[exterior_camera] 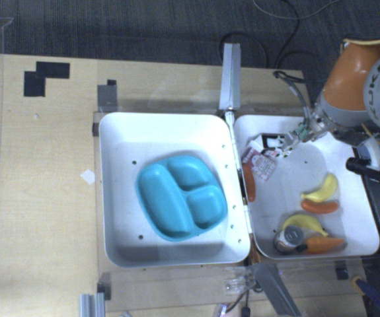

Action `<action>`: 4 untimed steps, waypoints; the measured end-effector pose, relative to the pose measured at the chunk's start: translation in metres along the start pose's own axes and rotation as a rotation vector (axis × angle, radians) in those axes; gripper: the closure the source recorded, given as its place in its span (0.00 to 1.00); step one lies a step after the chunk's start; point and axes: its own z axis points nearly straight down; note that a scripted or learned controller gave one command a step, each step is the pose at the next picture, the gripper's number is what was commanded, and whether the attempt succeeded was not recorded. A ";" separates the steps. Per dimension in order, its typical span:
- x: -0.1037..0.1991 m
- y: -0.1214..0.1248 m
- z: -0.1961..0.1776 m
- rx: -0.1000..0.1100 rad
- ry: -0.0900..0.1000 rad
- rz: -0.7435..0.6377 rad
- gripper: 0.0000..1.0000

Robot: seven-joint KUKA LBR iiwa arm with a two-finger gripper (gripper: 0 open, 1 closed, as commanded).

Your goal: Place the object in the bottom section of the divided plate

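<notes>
Blue divided plate [182, 197] in left bin [114, 177], tool [283, 148] over right bin [368, 243]

Black tape patches [46, 76] mark the wooden bench [38, 197]; a cable [295, 8] loops on grey carpet [130, 18].

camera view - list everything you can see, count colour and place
bins: 2, white, side by side on the bench
divided plate: 1, blue, in the left bin
bananas: 2, yellow, right bin, lower right part
orange-red long pieces: 2, beside the bananas
red stick: 1, right bin, along its left wall
clear packet: 1, red print, right bin, upper left
round can: 1, grey, right bin, near its front wall
arm: 1, grey and orange, upper right
gripper: 1, over the right bin's upper part
</notes>
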 end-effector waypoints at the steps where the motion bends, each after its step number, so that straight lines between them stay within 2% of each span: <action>1: 0.032 0.002 0.003 -0.011 -0.006 0.004 1.00; 2: 0.030 -0.038 -0.038 0.036 0.018 0.230 1.00; 3: 0.058 -0.021 0.020 0.030 0.012 0.387 1.00; 4: 0.075 -0.053 0.028 0.027 0.015 0.203 1.00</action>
